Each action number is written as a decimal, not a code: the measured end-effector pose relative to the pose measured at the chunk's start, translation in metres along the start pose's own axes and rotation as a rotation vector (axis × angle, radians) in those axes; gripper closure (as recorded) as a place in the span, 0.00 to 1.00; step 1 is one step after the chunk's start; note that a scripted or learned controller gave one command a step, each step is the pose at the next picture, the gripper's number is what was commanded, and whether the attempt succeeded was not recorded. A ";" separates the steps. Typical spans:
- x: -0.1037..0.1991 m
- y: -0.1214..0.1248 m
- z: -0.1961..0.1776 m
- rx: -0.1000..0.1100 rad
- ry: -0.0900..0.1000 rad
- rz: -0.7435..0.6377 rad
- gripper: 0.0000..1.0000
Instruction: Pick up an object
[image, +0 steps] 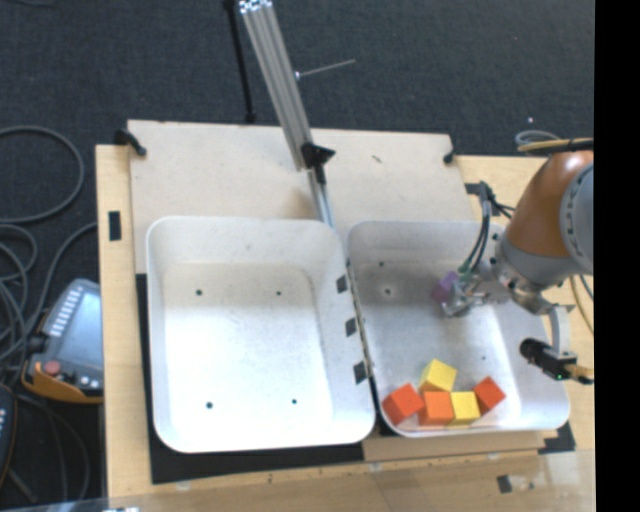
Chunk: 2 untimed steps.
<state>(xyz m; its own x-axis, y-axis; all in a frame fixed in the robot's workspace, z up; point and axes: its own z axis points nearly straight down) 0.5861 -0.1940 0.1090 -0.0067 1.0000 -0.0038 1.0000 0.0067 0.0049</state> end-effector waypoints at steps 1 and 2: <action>0.000 0.000 0.001 0.001 -0.001 -0.002 0.00; 0.022 0.036 0.010 -0.002 0.002 0.002 0.00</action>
